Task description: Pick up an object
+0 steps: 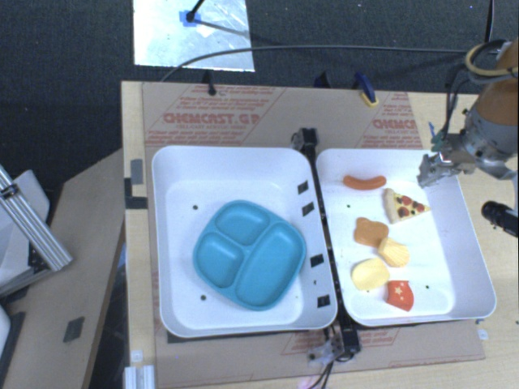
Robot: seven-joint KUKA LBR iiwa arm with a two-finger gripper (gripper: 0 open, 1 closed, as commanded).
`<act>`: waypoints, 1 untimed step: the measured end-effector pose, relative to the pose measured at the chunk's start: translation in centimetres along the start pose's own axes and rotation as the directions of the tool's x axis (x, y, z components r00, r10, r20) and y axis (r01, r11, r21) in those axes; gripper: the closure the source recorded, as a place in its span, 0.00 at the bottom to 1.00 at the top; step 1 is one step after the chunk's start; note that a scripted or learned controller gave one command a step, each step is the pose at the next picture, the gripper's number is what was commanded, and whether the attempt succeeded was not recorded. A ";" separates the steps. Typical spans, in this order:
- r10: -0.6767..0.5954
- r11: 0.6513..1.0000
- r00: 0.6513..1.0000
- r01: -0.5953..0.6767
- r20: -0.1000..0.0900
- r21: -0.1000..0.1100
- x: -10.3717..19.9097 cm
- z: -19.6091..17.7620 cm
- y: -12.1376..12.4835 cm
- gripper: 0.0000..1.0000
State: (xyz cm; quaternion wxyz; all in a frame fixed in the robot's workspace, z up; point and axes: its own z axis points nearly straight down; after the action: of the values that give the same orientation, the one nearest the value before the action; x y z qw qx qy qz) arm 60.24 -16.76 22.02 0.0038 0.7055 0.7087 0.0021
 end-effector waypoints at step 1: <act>0.000 1.000 1.000 0.000 -0.001 0.002 0.0 -3.5 0.2 1.00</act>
State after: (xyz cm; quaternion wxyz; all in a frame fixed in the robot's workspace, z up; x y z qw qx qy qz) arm 60.39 -16.79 25.54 0.0028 0.7053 0.7089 0.0016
